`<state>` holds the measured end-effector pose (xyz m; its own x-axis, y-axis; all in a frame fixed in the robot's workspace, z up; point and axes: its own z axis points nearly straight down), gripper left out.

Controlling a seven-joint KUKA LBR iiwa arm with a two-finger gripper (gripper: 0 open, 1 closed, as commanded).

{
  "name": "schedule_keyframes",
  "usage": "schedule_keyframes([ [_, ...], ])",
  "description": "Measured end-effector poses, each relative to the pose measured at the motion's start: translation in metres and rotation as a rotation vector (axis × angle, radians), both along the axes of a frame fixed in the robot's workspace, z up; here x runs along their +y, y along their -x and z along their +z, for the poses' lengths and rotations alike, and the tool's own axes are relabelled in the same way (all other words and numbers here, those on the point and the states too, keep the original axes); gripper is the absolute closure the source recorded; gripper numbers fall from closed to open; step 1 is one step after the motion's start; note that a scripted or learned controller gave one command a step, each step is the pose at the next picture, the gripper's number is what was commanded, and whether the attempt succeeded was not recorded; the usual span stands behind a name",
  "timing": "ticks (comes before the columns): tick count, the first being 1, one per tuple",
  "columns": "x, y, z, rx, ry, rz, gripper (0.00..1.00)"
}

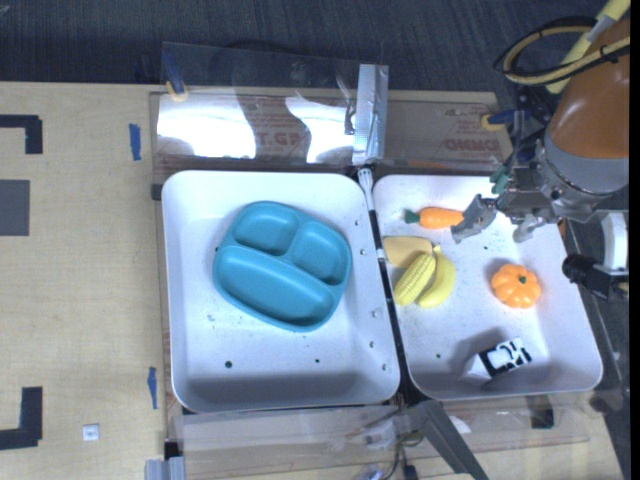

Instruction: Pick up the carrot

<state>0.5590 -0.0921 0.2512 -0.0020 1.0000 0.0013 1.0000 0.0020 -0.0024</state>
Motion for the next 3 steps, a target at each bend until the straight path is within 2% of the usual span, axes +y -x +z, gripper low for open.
schedule_keyframes([
  [1,-0.014,-0.088,-0.048,0.001,0.001,0.013,0.00],
  [2,-0.022,-0.107,-0.150,-0.008,0.002,0.177,0.00],
  [3,-0.021,-0.106,-0.141,-0.002,0.000,0.177,1.00],
])
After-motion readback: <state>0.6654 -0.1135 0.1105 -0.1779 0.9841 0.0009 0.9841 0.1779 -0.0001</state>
